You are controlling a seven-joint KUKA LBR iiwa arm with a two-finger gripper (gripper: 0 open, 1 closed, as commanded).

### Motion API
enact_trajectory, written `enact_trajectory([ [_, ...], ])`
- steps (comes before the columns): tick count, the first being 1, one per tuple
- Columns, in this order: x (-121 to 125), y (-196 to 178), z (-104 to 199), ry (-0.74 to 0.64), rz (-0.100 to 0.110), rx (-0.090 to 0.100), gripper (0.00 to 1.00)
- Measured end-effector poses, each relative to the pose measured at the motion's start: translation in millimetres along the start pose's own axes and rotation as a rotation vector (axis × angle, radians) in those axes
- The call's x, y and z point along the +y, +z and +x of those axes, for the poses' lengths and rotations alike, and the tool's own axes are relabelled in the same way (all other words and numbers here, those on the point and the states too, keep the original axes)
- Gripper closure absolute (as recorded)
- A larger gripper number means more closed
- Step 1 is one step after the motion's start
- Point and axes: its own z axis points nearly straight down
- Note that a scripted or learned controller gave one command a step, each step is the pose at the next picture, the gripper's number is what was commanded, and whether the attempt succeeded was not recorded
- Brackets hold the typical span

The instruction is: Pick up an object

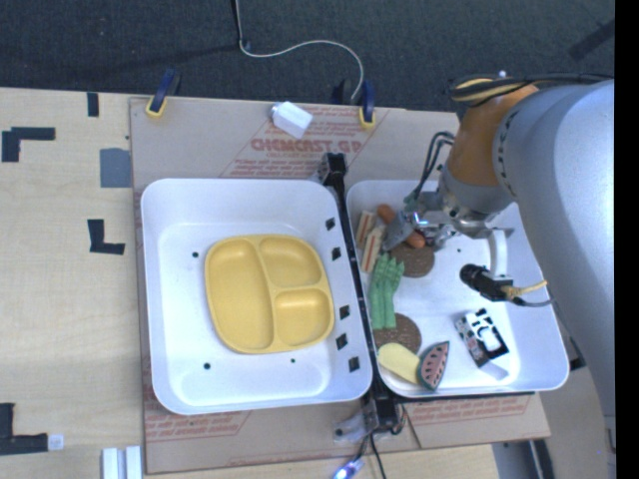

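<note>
In the right bin (pixel 529 367) lie several toy foods: a green leafy piece (pixel 384 285), tan sticks (pixel 368 236), a brown round piece (pixel 415 261), a brown disc (pixel 399 331), a yellow piece (pixel 397 362), a watermelon slice (pixel 434 364), and a black and white item (pixel 482 335). My gripper (pixel 417 230) reaches down at the bin's upper left, right over a small orange piece (pixel 413 238) beside the brown round piece. The arm's grey body hides the bin's right side.
The left bin (pixel 165 267) holds a yellow divided plate (pixel 268 292). A black divider (pixel 344 267) runs between the two bins. A white block (pixel 292 119) and a cable (pixel 300 48) lie on the board behind them.
</note>
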Motion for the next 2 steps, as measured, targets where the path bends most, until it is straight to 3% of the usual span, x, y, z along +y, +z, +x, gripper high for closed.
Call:
enact_trajectory([
  [1,1.8,-12.9,1.0,0.003,-0.01,0.005,1.0],
  [2,20.2,-107.4,50.2,-0.005,-0.018,0.015,1.0],
])
